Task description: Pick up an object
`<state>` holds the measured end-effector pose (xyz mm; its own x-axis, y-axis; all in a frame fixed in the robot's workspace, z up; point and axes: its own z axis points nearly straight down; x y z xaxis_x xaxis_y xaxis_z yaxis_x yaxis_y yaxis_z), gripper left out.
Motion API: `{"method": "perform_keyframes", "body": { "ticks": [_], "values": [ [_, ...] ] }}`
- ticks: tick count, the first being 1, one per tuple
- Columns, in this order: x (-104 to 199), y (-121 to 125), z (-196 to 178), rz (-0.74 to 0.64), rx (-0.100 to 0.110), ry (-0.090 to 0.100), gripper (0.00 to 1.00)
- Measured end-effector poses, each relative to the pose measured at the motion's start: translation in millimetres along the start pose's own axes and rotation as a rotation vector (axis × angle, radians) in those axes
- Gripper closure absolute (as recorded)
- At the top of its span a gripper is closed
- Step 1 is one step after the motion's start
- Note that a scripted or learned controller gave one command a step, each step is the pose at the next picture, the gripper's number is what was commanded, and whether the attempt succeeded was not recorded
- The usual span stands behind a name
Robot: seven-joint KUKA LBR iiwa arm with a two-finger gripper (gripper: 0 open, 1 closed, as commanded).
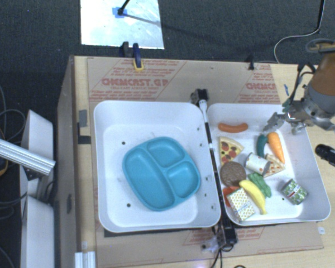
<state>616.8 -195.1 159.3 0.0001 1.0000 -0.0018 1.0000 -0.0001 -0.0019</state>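
Observation:
The right bin (pixel 315 166) holds several toy foods: a sausage (pixel 233 127), a pizza slice (pixel 230 148), an orange carrot (pixel 276 146), a white can (pixel 257 163), a brown patty (pixel 233 173), a banana (pixel 255 194) and a green packet (pixel 294 191). My gripper (pixel 285 124) hangs over the bin's far right part, just beyond the carrot's top end. Its fingers are spread open, and nothing sits between them.
The left bin (pixel 109 149) holds a blue divided plate (pixel 162 173). A yellow patterned box (pixel 242 204) and a green leafy piece (pixel 261 184) lie near the right bin's front. The arm's orange band (pixel 329 74) rises at the right edge. Cardboard borders the bins.

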Motion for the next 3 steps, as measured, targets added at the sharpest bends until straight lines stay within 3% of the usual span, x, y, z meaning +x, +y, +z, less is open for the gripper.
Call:
{"method": "perform_keyframes", "body": {
  "ticks": [1,2,3],
  "values": [
    [19.4,-19.5,75.5,-0.001,-0.002,0.002,0.00],
    [18.7,-18.6,64.2,-0.002,-0.005,0.001,1.00],
    [92.7,-30.2,-44.0,-0.004,-0.007,0.002,1.00]
  ]
}}
